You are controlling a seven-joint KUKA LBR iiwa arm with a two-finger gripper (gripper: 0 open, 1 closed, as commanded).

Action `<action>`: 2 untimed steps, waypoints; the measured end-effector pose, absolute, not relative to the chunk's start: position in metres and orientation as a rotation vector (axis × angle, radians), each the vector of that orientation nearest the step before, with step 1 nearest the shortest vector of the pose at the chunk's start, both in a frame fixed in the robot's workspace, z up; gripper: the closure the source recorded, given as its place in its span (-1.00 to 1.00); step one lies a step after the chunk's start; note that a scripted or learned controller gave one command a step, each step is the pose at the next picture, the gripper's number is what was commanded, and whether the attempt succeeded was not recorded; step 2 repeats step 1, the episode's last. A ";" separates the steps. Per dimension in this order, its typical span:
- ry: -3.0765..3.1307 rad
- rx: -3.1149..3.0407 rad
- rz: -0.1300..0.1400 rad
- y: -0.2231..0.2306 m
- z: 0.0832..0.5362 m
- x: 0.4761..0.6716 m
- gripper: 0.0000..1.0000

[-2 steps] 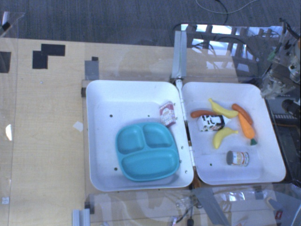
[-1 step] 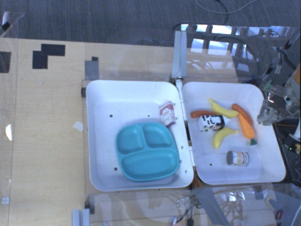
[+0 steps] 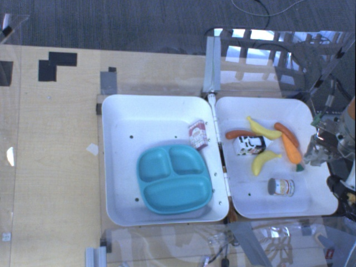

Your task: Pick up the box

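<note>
A small red and white box (image 3: 197,134) lies in the left bin (image 3: 119,149), against its right wall, just above the blue plate. A second small carton, black and white (image 3: 250,144), lies in the right bin (image 3: 311,204) among the toy food. My gripper (image 3: 316,152) hangs over the right bin's right edge, beside the tip of the carrot (image 3: 291,148). It is far from the red and white box and holds nothing that I can see.
A blue divided plate (image 3: 173,178) fills the lower part of the left bin. The right bin holds a red sausage (image 3: 237,133), two yellow bananas (image 3: 263,130) (image 3: 263,160), another sausage (image 3: 285,132) and a small can (image 3: 282,187) on its side.
</note>
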State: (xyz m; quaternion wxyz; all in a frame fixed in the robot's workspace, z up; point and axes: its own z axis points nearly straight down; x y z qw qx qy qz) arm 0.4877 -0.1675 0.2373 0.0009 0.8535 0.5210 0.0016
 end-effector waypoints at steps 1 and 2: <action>1.637 2.677 0.009 -0.167 0.248 0.489 1.00; 1.637 2.677 0.009 -0.167 0.248 0.489 1.00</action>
